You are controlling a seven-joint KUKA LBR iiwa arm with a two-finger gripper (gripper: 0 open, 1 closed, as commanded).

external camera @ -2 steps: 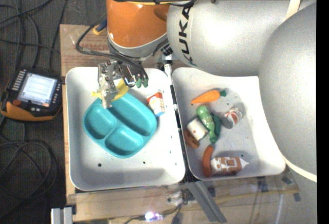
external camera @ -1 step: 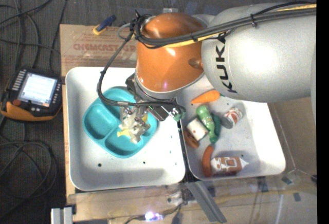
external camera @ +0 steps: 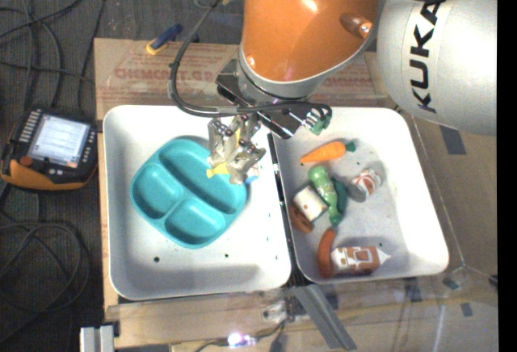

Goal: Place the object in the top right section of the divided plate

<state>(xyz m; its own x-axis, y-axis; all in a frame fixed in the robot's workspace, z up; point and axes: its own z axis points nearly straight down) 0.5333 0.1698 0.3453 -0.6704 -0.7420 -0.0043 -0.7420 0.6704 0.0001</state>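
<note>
Gripper (external camera: 235,155) hangs over the right edge of the teal divided plate (external camera: 187,190) in the left bin (external camera: 121,261), closed on a small yellow object (external camera: 216,171) above the plate's top right section. Right bin (external camera: 420,181) holds a carrot (external camera: 327,152), green pieces, a can (external camera: 365,183).

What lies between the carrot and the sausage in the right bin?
In the camera view, between the carrot and the sausage lie a green vegetable, a darker green one and a small white-and-brown block.
</note>
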